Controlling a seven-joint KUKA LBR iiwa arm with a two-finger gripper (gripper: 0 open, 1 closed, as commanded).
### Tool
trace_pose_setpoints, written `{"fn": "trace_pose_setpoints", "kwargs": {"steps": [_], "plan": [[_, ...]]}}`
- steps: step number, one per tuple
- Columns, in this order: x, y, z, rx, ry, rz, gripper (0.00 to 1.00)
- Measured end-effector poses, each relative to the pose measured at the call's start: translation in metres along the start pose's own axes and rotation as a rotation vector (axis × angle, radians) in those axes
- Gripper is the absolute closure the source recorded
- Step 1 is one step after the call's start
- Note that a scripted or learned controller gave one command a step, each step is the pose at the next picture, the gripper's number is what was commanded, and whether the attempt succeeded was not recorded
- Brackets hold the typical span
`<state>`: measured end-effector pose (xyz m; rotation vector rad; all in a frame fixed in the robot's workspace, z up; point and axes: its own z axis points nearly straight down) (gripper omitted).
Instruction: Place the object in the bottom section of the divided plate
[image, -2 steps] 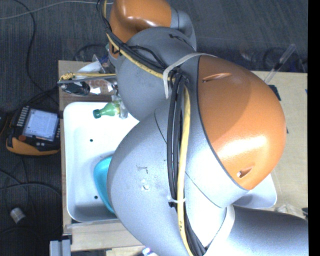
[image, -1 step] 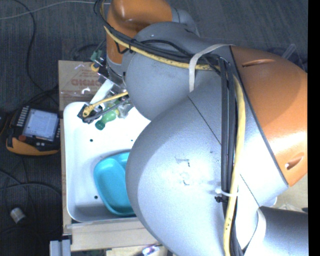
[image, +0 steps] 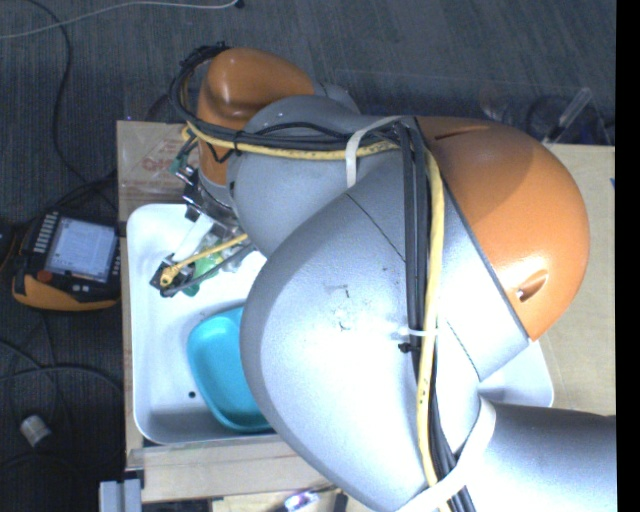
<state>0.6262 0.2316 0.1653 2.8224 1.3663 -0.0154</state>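
Dark grey carpet floor surrounds a pale wooden bench, of which a strip shows at 10 o'clock and another at 3 o'clock. One grey robot arm with orange bands reaches across the middle of the view and hides most of the bench.

One shallow white plastic bin lies in plain sight, at 8 o'clock from the view's centre. It holds one turquoise, smooth-rimmed plastic plate, resting flat in the bin's 5 o'clock part, with its right side hidden under the arm. The plate's dividers cannot be made out.

One end effector hangs over the bin's 12 o'clock part, slanting down toward 8 o'clock, near the plate's rim but apart from it. Whether it is open, closed or gripping anything cannot be told. A bit of green shows at it, too small to identify, so the object to be placed cannot be picked out with certainty.

One orange-and-black handheld control pendant with a pale screen lies on the floor at 9 o'clock, just beside the bench.
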Motion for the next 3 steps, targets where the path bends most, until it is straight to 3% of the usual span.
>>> {"fn": "trace_pose_setpoints", "kwargs": {"steps": [1,2,3], "plan": [[-0.042,-0.053,-0.106,0.0,0.002,0.114,1.0],[-0.051,-0.006,-0.196,0.0,0.003,0.087,1.0],[-0.062,-0.052,-0.172,0.003,0.003,0.458,1.0]]}}
